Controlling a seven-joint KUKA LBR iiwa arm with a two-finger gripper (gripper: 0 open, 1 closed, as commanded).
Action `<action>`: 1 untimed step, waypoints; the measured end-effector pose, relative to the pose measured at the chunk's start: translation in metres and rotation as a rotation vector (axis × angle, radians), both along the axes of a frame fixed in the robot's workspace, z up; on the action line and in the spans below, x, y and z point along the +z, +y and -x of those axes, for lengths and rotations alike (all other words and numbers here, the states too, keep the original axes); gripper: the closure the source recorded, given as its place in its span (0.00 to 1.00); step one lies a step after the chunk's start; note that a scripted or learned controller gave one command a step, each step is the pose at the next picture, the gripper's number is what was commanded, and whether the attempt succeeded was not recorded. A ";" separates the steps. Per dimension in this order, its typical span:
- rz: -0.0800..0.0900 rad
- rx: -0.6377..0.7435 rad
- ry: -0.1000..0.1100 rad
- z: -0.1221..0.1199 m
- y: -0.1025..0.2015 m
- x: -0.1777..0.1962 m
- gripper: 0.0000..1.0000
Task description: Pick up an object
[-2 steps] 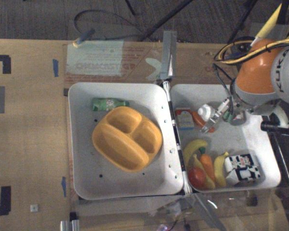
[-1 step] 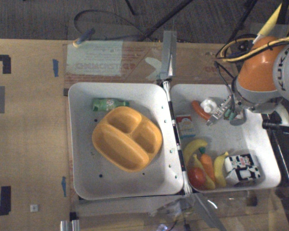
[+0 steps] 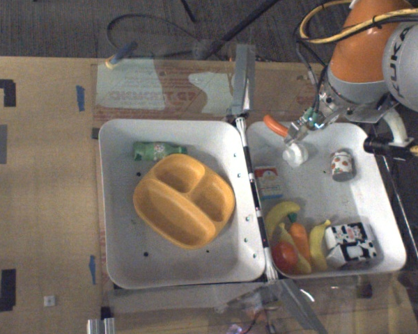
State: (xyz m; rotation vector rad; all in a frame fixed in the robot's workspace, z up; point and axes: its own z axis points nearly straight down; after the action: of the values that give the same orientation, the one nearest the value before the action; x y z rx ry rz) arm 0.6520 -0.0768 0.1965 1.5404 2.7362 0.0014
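The arm's two-finger gripper (image 3: pixel 308 122) hangs over the back left part of the right white bin (image 3: pixel 393 218); whether it is released or clenched cannot be told. Just beneath it lie an orange-handled tool with a white round head (image 3: pixel 285 139) and, nearby, a small spotted cup (image 3: pixel 342 164). The left white bin (image 3: pixel 115 207) holds a yellow divided plastic plate (image 3: pixel 184 199).

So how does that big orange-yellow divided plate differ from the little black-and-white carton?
The orange-yellow divided plate is far larger than the black-and-white cow-patterned carton. The plate is rounded, flat and one colour; the carton is boxy and patterned. The plate lies in the left bin, the carton in the right bin's near corner.
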 end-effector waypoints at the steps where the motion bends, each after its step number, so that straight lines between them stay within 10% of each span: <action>1: 0.000 0.200 0.001 0.059 0.016 0.015 1.00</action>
State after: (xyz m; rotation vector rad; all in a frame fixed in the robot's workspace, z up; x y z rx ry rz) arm 0.5932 -0.0607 0.2114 1.2602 2.8771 0.0013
